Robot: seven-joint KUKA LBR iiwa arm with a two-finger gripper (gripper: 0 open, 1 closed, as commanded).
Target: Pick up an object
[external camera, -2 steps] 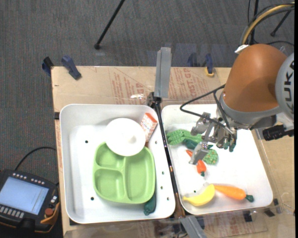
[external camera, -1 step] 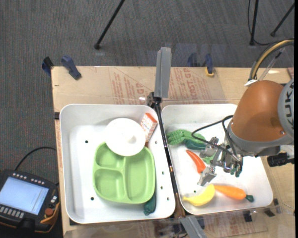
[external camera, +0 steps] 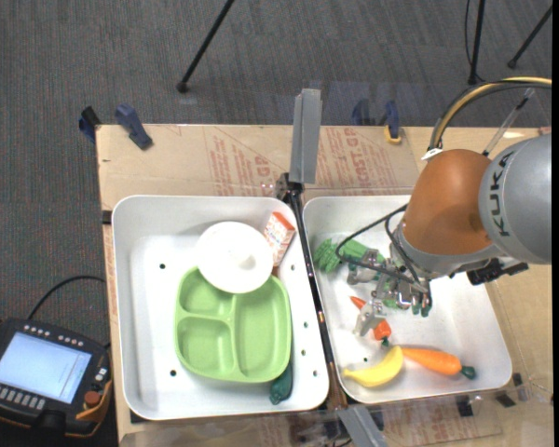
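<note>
While hovering over the right bin (external camera: 489,329), gripper (external camera: 371,322) points down, fingers parted and holding nothing | small red-orange piece (external camera: 381,330) touches fingertips, right side | banana (external camera: 376,368), carrot (external camera: 432,360) lie nearer, long axes left-right.

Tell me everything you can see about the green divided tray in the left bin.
The green divided tray is light green and looks like smooth plastic. It has rounded corners and three compartments: two smaller ones at the left, one larger at the right. It lies flat on the floor of the left bin. A round white plate overlaps its upper edge. A dark green object sits by its lower right corner.
</note>
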